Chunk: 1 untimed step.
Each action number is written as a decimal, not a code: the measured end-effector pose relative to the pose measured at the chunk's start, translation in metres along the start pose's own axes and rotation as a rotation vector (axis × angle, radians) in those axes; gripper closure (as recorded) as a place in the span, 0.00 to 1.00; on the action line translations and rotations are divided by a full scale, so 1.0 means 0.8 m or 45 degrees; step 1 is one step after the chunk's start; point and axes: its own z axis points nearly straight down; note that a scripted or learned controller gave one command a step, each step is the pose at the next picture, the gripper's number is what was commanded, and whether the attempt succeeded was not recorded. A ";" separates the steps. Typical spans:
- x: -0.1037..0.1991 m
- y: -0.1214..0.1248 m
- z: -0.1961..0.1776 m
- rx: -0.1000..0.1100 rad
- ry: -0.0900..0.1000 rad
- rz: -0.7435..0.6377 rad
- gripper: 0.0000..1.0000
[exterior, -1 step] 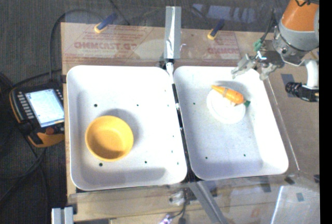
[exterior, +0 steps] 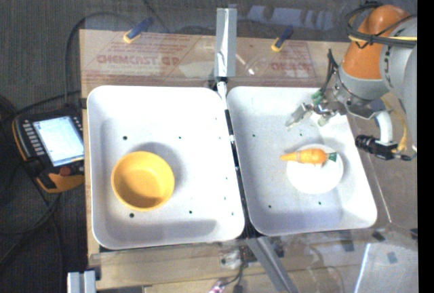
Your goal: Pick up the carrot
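Toward the lower right of the frame, the carrot (exterior: pixel 310 157) lies flat on a small white plate (exterior: pixel 314 176) inside the right bin (exterior: pixel 352 213), orange and tapered, its green end pointing right. Above it, apart from it, hangs the gripper (exterior: pixel 308 112), fingers spread and grasping nothing, probably waiting to descend. At the left, a smooth yellow bowl (exterior: pixel 143 180) sits in the left bin (exterior: pixel 196 217).

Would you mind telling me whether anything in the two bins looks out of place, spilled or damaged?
Nothing stands out. The carrot lies whole on its side across the upper edge of a white plate in the right bin, and the yellow bowl sits upright in the left bin. The gripper hovers above the carrot, apart from it.
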 end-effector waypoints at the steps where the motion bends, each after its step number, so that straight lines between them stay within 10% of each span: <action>1: 0.053 -0.081 -0.027 0.000 0.001 -0.124 0.00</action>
